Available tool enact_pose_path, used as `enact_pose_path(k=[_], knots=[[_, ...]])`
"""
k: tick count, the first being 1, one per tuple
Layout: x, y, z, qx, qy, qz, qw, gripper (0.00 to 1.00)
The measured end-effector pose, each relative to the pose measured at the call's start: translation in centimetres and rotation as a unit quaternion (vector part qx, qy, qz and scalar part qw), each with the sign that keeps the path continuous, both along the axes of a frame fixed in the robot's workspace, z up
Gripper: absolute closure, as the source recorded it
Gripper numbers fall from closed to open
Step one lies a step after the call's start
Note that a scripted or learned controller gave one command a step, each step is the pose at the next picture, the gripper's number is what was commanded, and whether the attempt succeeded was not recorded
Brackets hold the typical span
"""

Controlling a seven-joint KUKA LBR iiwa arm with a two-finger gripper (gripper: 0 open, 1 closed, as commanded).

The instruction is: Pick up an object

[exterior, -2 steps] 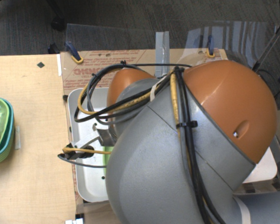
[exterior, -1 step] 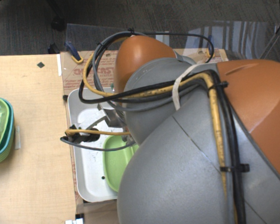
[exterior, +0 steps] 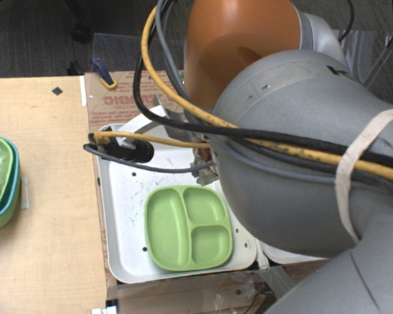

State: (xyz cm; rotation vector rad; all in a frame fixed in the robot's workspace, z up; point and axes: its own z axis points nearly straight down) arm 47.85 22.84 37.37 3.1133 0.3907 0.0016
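One white bin (exterior: 123, 257) can be seen on the bench (exterior: 43, 262), and one loose thing lies in it: a green plate (exterior: 187, 228). The plate is divided into three compartments, one long one on its left side and two smaller ones stacked on its right. It lies flat in the near half of the bin, close to the near rim and apart from the left wall, with bare white floor marked by a few dark specks between it and that wall. The arm (exterior: 296, 153) reaches in from the right, its grey body and orange band (exterior: 242, 31) covering the bin's right side and overhanging the plate's right edge. The pincer (exterior: 203, 164) sits low under the arm, just beyond the plate's far right corner. So little of its metalwork shows that it cannot be told whether it is apart or together, and nothing can be seen held in it. At the left edge of the bench stands one stack of green and teal containers (exterior: 2, 181), well apart from the bin. One small dark square (exterior: 57, 90) lies on the bench's far part. One sheet of brown cardboard (exterior: 130, 100) with red print lies just beyond the bin's far rim.
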Motion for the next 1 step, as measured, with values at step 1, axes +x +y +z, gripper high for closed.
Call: enact_pose_path(k=[1], knots=[[-0.06,-0.11,-11.58,-0.0006,0.001,-0.028,0.9996,1.00]])
